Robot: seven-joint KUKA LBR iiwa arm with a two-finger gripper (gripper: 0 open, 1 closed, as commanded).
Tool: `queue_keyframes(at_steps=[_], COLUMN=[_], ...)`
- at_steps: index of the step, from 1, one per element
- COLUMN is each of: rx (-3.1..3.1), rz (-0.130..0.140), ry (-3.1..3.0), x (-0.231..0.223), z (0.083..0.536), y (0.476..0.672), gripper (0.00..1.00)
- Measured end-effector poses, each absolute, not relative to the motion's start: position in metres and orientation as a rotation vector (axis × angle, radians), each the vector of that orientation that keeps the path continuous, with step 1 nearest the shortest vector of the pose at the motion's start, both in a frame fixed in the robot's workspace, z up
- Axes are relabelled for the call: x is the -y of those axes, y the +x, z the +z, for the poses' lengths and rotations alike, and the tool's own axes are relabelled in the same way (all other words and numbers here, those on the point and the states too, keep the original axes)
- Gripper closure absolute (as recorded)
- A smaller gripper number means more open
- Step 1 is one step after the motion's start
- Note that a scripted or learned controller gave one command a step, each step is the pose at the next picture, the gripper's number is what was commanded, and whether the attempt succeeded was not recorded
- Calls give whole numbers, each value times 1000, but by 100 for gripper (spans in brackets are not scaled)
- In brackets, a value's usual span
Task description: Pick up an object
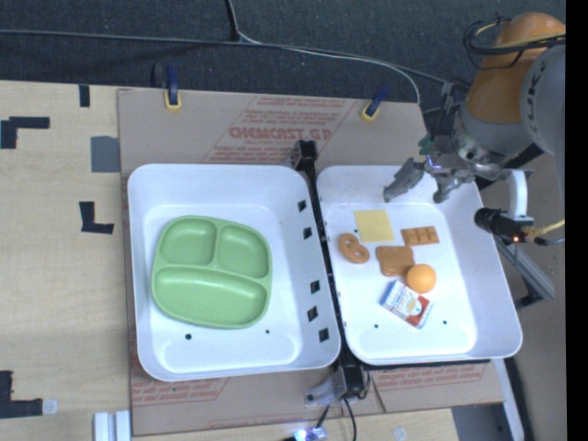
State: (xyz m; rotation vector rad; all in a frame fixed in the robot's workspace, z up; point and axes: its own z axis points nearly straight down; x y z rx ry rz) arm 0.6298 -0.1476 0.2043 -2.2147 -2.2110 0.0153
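Overhead, the gripper (425, 185), fingers spread & holding nothing, hangs over the right bin's (487, 333) far edge, w/ toy foods clustered below: yellow cheese slice (373, 225), orange (421, 277).

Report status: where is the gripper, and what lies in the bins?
Gripper open, holding nothing, over right bin far edge. Small food items clustered below it, orange ball among them. Green tray in left bin.
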Motion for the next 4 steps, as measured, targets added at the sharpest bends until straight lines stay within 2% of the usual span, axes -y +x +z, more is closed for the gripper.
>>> queue_keyframes(at_steps=[1,2,3,4], rx=[2223,2220,2220,2227], rz=[2,7,7,0], ry=[-2219,-2218,-2217,-2221], x=[147,156,150,149], z=[213,156,110,85], y=[633,635,630,631], gripper=[0,0,0,0])
